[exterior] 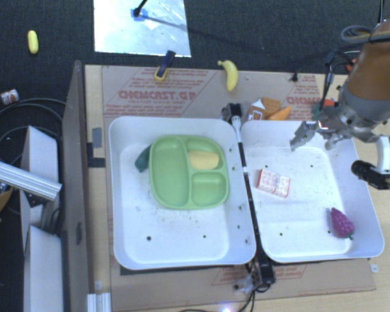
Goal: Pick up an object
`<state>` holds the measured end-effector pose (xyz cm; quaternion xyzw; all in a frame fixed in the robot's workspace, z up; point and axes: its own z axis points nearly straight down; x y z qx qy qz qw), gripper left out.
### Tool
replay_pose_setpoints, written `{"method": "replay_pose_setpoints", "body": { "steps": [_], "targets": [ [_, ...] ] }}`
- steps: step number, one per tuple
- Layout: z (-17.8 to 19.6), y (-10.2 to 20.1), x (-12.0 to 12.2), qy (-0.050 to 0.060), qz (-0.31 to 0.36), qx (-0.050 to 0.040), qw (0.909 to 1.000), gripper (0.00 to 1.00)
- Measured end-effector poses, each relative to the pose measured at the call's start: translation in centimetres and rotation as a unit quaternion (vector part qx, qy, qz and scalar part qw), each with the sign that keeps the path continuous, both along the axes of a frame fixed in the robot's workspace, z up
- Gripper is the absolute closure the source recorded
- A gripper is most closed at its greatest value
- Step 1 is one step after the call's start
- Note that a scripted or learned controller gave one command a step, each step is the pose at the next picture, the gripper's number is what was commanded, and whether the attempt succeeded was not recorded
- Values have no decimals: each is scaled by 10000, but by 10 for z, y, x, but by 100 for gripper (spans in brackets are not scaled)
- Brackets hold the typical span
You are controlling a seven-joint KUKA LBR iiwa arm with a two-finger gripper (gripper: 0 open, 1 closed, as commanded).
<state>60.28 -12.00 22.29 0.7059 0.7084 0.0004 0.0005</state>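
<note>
Camera view looks down on two white bins side by side on a brown board; the left bin (133, 239) holds a green divided plate (187, 172) lying flat, with a pale yellow item (204, 159) in its far right compartment and a dark green object (143, 157) touching the plate's left rim; beyond the bins, on the board's far edge, a yellow banana (230, 74) lies near a yellow-and-blue clamp (164, 65); further right, the right bin (312, 239) carries a small red-and-white packet (273, 182) lying flat near its middle and a purple fruit-like object (341, 222) close to its near right corner, well apart from the packet; orange pieces (273, 109) sit just beyond this bin's far left corner; the gripper (316, 135) hangs over the bin's far right part, its two fingers spread apart with nothing between them, clear of both the packet and the purple object; the grey arm (374, 77) with its orange band rises to the far right.
</note>
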Motion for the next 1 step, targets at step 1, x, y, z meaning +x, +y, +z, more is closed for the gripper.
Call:
{"method": "replay_pose_setpoints", "body": {
  "steps": [1],
  "targets": [
    [-44, -58, -23, 18, -38, -9, 10000, 0]
  ]
}}
